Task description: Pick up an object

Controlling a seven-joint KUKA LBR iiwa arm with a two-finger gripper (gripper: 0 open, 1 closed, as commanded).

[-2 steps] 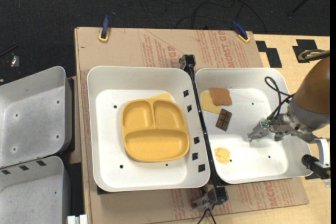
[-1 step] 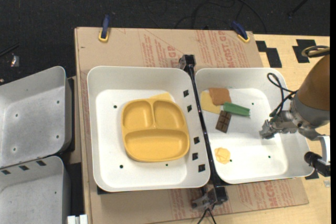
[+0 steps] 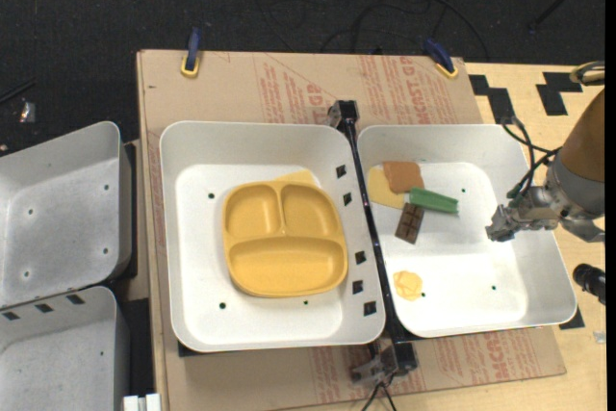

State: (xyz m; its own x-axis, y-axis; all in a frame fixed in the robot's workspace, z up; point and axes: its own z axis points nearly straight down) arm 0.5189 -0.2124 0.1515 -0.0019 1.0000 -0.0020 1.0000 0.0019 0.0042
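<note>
Tool (image 3: 502,226) seemingly above right bin's (image 3: 539,295) edge

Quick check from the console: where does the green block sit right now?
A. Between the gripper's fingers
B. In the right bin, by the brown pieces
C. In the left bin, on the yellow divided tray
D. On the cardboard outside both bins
B: the green block lies on the floor of the right bin, beside the dark brown bar, apart from the gripper.
</note>
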